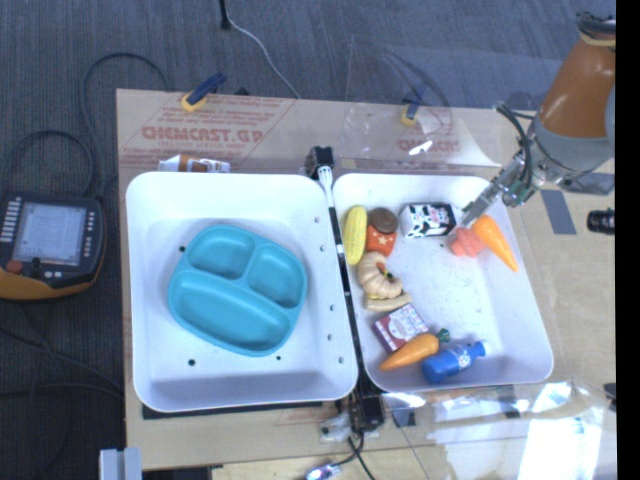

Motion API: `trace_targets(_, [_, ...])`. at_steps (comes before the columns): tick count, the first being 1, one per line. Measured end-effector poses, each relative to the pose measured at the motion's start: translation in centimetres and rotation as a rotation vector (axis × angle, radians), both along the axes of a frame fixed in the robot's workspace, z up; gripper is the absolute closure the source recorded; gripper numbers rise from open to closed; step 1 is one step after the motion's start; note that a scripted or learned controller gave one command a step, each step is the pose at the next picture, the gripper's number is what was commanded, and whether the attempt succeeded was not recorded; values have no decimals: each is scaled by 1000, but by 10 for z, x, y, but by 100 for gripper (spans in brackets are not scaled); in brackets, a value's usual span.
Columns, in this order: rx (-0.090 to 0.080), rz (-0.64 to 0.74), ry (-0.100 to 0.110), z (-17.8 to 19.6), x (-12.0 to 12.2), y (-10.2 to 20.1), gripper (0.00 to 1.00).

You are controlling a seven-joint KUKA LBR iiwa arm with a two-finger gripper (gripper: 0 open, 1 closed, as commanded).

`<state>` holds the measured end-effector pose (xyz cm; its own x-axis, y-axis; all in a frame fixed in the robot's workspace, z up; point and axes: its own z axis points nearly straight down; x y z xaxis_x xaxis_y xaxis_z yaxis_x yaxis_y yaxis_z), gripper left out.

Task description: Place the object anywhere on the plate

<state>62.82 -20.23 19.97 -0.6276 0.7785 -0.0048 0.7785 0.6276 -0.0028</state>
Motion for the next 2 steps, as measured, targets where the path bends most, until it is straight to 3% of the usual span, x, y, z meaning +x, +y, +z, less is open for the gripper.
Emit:
trace_targets(1, [-10, -17, -23, -81, 15, 51, 100])
trace_targets(2, [6, 19, -12, -10, -21, 143, 100])
